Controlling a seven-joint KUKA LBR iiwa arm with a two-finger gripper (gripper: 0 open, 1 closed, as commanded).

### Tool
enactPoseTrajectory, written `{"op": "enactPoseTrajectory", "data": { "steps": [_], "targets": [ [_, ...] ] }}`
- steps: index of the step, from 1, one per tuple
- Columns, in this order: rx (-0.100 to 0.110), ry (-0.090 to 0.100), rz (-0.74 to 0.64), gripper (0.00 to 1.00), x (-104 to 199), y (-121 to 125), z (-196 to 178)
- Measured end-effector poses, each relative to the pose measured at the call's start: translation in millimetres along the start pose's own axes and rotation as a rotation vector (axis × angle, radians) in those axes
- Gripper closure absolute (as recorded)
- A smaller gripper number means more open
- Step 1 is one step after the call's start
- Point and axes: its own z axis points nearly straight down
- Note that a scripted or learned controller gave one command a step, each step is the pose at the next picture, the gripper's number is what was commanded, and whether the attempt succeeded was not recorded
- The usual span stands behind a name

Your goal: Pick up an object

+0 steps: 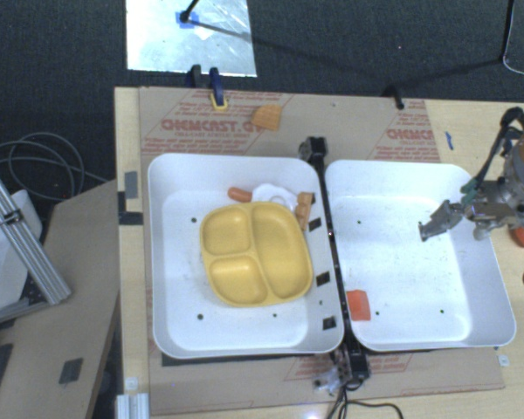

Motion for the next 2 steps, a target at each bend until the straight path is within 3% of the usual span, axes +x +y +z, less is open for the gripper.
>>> {"op": "enactPoseTrajectory", "data": {
  "steps": [1, 2],
  "targets": [
    [0.012, 0.009, -0.019, 0.00, 102, -1, 42],
    [0.003, 0.002, -0.003, 0.00, 44, -2, -17]
  ]
}}
